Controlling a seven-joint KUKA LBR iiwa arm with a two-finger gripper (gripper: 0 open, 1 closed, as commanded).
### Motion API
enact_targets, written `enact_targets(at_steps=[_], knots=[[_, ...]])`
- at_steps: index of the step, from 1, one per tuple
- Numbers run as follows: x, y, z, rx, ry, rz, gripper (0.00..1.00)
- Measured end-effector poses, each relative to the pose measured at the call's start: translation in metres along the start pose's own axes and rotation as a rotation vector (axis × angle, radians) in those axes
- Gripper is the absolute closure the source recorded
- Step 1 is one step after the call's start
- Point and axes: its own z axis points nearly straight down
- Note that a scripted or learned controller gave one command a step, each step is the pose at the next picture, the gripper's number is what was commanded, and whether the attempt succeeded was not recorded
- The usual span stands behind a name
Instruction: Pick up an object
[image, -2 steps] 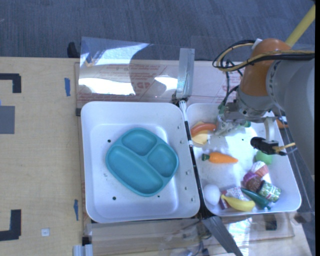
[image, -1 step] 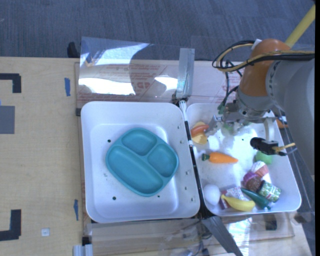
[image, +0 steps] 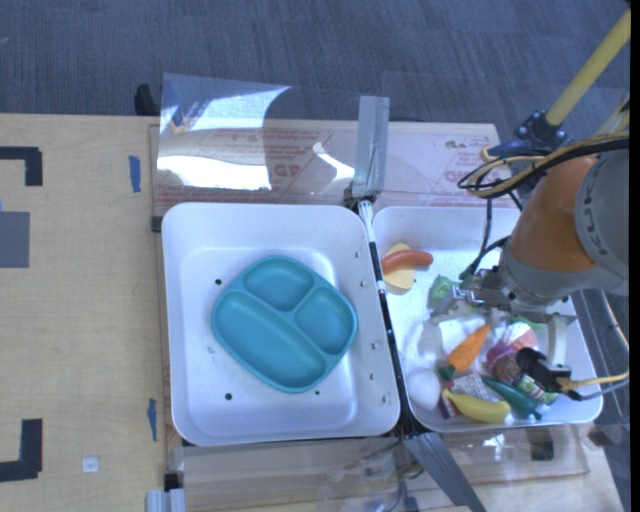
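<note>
My gripper hangs over the right bin, low above a heap of toy food. Right under it lie an orange carrot, a dark red piece and a white scrap. A yellow banana and a long green pepper rest along the bin's near edge, with a white egg to their left. A red sausage on a bun sits at the bin's far left, and a green leafy piece lies just left of the gripper. The arm's body hides whatever is between the gripper's tips.
The left bin holds a blue divided plate. A metal divider separates the two bins. Cables and a yellow pole hang at the upper right. A clear sheet stands behind the bins.
</note>
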Motion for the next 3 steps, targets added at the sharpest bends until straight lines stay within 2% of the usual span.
enact_targets(at_steps=[1, 2, 3], knots=[[0.020, -0.063, -0.001, -0.005, 0.001, -0.147, 0.00], [0.019, -0.061, -0.010, -0.011, -0.001, -0.146, 1.00], [0.071, 0.007, -0.108, -0.003, 0.002, -0.084, 1.00]])
